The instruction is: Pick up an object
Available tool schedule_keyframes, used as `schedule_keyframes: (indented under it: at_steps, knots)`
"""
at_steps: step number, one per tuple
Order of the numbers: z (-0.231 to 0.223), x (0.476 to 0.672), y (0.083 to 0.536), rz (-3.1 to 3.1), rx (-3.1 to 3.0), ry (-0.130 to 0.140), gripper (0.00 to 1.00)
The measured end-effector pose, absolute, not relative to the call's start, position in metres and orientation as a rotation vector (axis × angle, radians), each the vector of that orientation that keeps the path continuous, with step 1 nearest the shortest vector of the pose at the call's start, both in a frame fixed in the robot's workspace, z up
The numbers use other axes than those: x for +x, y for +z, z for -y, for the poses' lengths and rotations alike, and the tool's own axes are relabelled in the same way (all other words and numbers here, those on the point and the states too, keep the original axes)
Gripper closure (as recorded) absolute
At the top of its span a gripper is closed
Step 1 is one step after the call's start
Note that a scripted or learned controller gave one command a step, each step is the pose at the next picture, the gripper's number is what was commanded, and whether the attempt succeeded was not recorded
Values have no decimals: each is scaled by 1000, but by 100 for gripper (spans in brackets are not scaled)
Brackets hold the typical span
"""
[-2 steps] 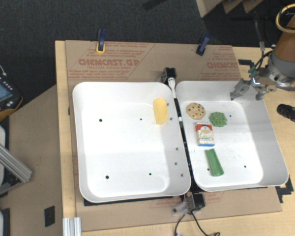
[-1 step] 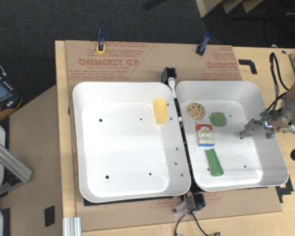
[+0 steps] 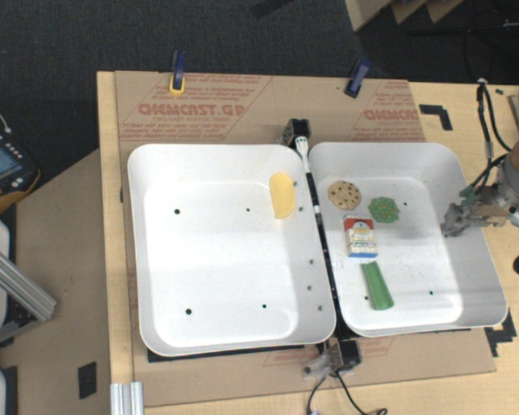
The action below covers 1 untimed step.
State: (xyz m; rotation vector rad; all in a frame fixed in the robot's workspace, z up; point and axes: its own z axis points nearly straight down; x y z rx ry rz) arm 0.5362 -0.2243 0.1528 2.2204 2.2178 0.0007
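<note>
Item: one claw [image 3: 454,219], entering from the right and hanging over the right rim of the right bin [image 3: 445,167]; nothing sat between its fingers, and whether they were released or clenched could not be told at this size. Contents of the right bin, all to the claw's left: a green ball [image 3: 383,209], nearest to the claw and apart from it; a cookie [image 3: 344,194], farther left and slightly toward the back; a small box [image 3: 361,237] with a red top, left and a little toward the front; a green stick [image 3: 377,284], left and well toward the front. Contents of the left bin [image 3: 156,258]: a yellow piece [image 3: 282,195], farthest from the claw, lying close to the wall shared by the two bins. Condition of task: no object yet lifted; any of the five would serve, the ball being the closest candidate. Risks, as judged: the claw stood near the bin's right wall, so a straight descent there would likely meet bare floor or the rim and close on nothing. The ball might roll off on first contact. The cookie and box lay flat and low, offering fingers little to grip. The yellow piece sat so near the dividing wall that a finger might strike it.
</note>
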Motion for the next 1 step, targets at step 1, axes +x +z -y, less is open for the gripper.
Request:
schedule_keyframes:
  at_steps: [1]
  knots:
    - [225, 477, 190, -2220, 2225, -1, 100]
